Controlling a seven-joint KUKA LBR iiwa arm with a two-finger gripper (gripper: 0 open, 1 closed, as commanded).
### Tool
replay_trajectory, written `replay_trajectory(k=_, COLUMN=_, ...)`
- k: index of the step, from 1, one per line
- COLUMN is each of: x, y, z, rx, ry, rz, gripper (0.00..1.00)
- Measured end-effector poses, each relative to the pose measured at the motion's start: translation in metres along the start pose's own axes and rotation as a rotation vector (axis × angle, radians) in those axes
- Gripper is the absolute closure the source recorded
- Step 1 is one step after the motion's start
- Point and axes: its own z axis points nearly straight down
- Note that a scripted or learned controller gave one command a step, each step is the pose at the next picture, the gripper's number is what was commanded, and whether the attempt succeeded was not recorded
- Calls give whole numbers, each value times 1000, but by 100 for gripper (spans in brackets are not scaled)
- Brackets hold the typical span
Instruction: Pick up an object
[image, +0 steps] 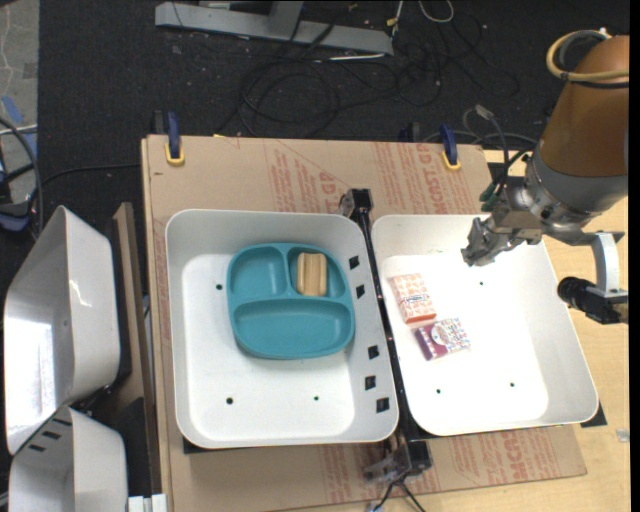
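the gripper (480, 248) hangs over the right bin's (520, 400) far side, carrying nothing; whether it is apart or together i cannot tell. two packets, one orange (411, 297) and one purple (444, 338), lie near the bin's left wall. this looks like the approach step: next it must shift left toward a packet, then descend.

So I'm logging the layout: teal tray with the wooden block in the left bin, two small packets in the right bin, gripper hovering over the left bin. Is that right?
One thing is off: the gripper is over the right bin, near its far edge, not the left bin. The camera view shows this. The rest stands: the teal tray with the wooden block is in the left bin, and the two packets lie in the right bin.
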Motion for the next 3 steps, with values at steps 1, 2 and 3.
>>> replay_trajectory(k=1, x=59, y=-12, z=18, rx=2, ry=0, rz=0, gripper=100)
replay_trajectory(k=2, x=121, y=-29, z=27, rx=2, ry=1, rz=-1, gripper=100)
replay_trajectory(k=3, x=166, y=-51, z=40, rx=3, ry=0, rz=1, gripper=100)
